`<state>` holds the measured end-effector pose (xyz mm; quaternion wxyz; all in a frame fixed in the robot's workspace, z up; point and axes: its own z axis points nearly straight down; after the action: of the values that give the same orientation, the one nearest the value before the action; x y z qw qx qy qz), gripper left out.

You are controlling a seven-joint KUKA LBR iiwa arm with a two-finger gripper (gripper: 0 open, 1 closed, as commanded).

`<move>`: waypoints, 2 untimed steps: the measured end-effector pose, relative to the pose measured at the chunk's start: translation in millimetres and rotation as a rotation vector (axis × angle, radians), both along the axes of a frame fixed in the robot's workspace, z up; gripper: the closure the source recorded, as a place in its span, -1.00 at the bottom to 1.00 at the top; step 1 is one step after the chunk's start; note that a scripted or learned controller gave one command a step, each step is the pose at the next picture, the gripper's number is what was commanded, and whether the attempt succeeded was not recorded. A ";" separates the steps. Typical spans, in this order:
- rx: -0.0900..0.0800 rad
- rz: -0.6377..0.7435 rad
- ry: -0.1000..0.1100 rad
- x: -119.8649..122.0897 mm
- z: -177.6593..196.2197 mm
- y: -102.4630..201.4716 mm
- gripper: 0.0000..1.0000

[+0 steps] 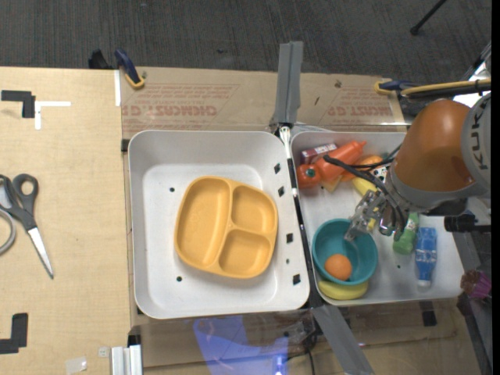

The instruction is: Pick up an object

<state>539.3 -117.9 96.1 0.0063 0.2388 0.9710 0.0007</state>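
Observation:
My gripper [373,217] hangs over the right bin [445,287], just above the upper right rim of a teal bowl [353,250]. An orange ball [338,267] lies inside that bowl, below and left of the fingertips. The bowl sits on a yellow dish [342,291]. Nothing shows between the fingers. An orange carrot-like toy [337,162] and a yellow piece [362,184] lie at the bin's far end, partly behind the arm.
A green bottle [405,237] and a blue tube [424,256] lie right of the gripper. A maroon packet [319,144] is at the far edge. The left bin [148,233] holds a yellow divided plate [226,226]. Scissors [27,217] lie on the bench at left.

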 end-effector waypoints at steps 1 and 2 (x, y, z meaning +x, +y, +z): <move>0.001 0.000 0.008 -2.6 -3.3 0.3 -1.00; 0.001 -0.007 0.008 41.2 -2.9 -6.3 -1.00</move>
<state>580.5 -124.2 93.2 0.0025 0.2422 0.9702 0.0003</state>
